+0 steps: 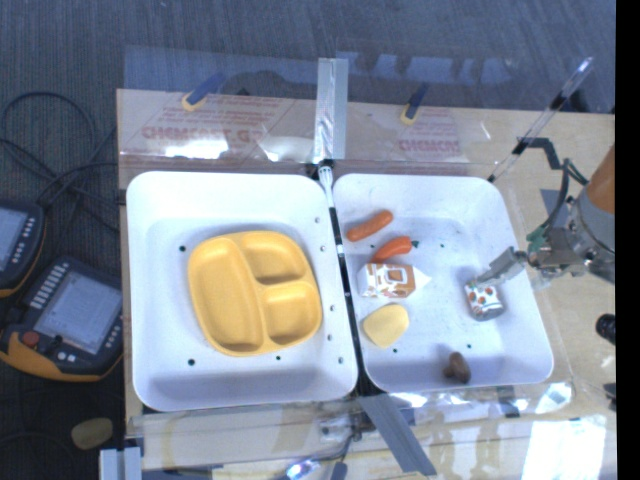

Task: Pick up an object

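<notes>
In the right bin (440,193) the things crowd the left side: a sausage (368,225), a carrot (392,248), a small printed carton (388,281) and a pale yellow piece (385,324) lie close together in a column near the dividing wall, leaving little room between them. The bin's middle and far corner are bare floor. A small can (484,299) lies alone near the right wall, with open floor to its left and front. A brown lump (456,368) sits by the near wall. A yellow compartment tray (255,290) takes up the middle of the left bin (150,208), with bare floor all around it.
</notes>
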You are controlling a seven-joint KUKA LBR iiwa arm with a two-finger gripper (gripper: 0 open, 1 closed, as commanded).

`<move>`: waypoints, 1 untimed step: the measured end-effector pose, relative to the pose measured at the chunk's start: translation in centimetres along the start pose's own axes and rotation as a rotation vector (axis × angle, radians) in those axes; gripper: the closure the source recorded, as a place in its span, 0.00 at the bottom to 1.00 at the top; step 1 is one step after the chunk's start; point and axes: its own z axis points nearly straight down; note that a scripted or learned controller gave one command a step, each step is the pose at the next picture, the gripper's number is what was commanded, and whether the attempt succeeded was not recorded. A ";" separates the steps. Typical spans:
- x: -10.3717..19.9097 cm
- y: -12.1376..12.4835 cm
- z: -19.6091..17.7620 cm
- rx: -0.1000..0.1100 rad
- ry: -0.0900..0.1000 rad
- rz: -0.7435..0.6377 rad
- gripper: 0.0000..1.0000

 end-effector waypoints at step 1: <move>0.1 3.2 14.4 -0.009 0.001 0.160 0.00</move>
